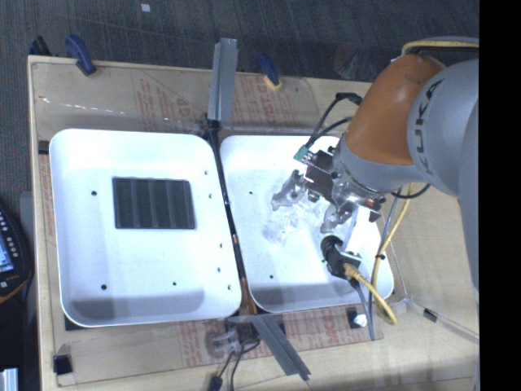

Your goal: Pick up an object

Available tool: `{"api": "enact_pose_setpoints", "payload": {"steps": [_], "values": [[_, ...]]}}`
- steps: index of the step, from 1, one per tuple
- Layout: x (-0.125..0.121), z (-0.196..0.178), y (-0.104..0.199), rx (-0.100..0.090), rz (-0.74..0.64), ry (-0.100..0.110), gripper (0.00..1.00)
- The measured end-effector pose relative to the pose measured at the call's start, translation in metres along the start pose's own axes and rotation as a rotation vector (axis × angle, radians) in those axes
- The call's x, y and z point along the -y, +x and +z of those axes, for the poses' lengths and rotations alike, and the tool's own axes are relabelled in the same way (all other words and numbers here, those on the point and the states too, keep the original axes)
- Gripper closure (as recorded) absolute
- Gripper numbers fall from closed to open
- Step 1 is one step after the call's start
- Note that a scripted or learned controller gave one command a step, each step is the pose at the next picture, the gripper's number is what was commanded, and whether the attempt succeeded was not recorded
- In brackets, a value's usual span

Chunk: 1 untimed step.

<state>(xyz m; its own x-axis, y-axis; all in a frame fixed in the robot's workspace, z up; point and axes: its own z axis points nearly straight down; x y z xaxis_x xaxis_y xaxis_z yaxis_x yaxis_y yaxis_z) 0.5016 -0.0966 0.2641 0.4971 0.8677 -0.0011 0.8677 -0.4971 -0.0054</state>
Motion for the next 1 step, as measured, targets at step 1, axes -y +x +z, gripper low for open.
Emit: {"api": "enact_pose_setpoints", "payload": {"steps": [1], "values": [[-0.0067, -0.0303, -0.0518, 0.0, -0.175, -0.007, 0.0]]}}
